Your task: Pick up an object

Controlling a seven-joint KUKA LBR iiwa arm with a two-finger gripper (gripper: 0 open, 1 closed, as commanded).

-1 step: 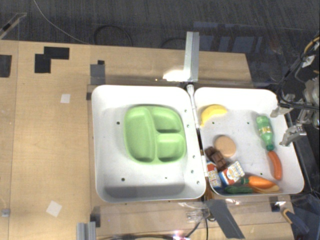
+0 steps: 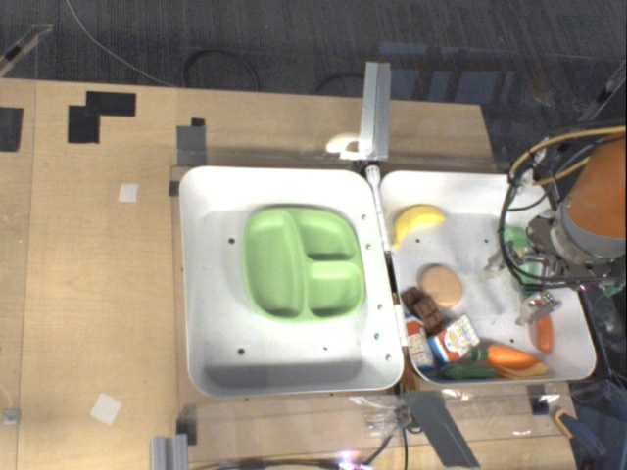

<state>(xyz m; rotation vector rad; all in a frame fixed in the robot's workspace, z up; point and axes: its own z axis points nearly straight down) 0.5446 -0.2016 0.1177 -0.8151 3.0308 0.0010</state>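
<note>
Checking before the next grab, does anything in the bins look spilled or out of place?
Nothing stands out. The green divided tray lies flat in the left bin; the toy foods, including the carrot, lie loose in the right bin.

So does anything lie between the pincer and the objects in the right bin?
Nothing visible does. The pincer hangs low at the right bin's right side, with the small orange piece just below it. The carrot, cookie and banana lie farther left, uncovered.

Green tray (image 2: pixel 302 262) in left bin (image 2: pixel 206 292)
</note>
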